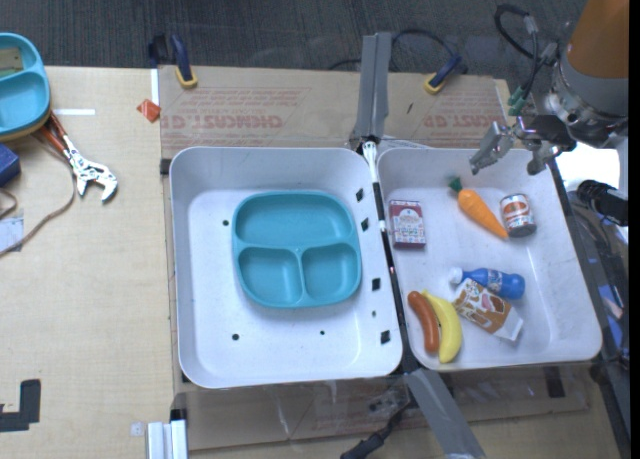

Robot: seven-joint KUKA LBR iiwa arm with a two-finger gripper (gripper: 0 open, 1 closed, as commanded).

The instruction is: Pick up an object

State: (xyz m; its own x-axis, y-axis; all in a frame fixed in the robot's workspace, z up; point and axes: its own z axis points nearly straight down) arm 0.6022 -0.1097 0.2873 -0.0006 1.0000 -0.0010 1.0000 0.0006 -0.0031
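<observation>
The right bin (570, 342) holds a carrot (481, 213), a small tin can (517, 215), a dark red box (407, 223), a blue bottle (495, 281), an orange-brown pouch (485, 310), a banana (447, 325) and a hot dog sausage (424, 319). My gripper (513, 150) hangs above the bin's far right corner, a little beyond the carrot and the can. Its fingers (488, 153) are spread apart with nothing between them.
The left bin (200, 347) holds a teal divided plate (297, 247). On the bench at the left lie a wrench (85, 172) and a teal dish (22, 82). Clamps (180, 59) and cables sit along the far edge.
</observation>
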